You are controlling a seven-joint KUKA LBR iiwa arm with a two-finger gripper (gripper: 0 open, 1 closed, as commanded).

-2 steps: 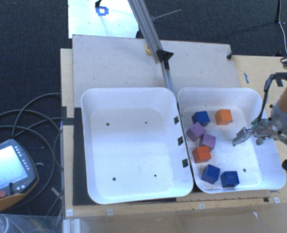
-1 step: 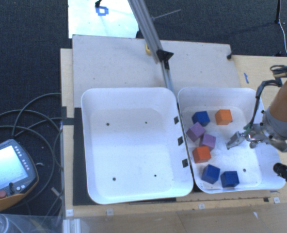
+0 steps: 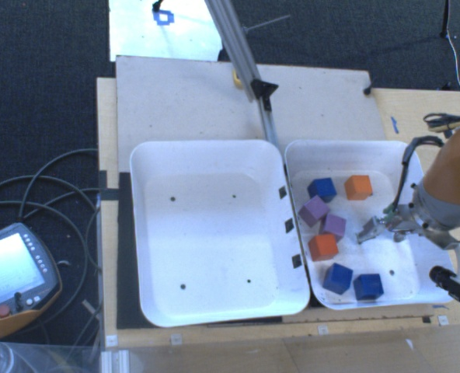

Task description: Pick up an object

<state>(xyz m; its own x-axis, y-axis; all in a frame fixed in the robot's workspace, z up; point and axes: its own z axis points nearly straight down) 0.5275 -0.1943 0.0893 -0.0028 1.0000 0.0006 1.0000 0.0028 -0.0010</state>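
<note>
The right bin (image 3: 346, 150) holds several small cubes: a blue one (image 3: 322, 189), an orange one (image 3: 358, 186), two purple ones (image 3: 314, 210) (image 3: 334, 224), a red-orange one (image 3: 322, 246), and two blue ones near the front (image 3: 338, 278) (image 3: 367, 286). My gripper (image 3: 374, 230) hangs over the bin's right half, just right of the second purple cube and the red-orange cube. No cube sits between its fingers. Whether the fingers are apart or together is too small to tell.
The left bin (image 3: 207, 158) stands beside the right one. A grey metal pole (image 3: 234, 37) slants across the back of the bench. A pendant with cables (image 3: 12, 274) lies on the floor at the left. The arm (image 3: 451, 181) enters from the right.
</note>
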